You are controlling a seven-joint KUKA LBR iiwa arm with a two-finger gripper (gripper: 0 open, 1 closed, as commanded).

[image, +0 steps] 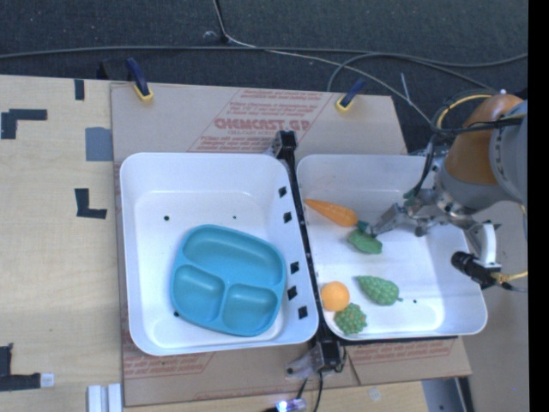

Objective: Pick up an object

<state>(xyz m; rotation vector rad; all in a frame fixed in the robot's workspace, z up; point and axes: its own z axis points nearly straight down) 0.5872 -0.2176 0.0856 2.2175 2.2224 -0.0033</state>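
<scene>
Camera view looks down on the desk (51,230) with its two white bins, and the arm (480,161) is reaching into the right bin (446,316) from that bin's far side. The pincer (371,227) is low, its tip right at the dark green vegetable (365,243), which lies near the middle of the right bin, just below the tip of the carrot (331,214). From where I stand I cannot tell whether it is spread or closed, nor whether the green piece is caught in it; the two seem to touch, and that is all I'd swear to.

I'd judge this to be the grasp step itself: down at the chosen thing, nothing lifted yet. The next move calls for closing squarely on the green piece and rising straight up without dragging the carrot, which sits so near it could be nudged or pinched along.

Toward the near edge of the right bin lie the orange ball (335,296), the broccoli-like piece (350,318) just beside it, and a bumpy green fruit (377,289), all well clear of the tip. The left bin (137,187), touching the right bin's left wall, carries a blue divided tray (228,279).
</scene>
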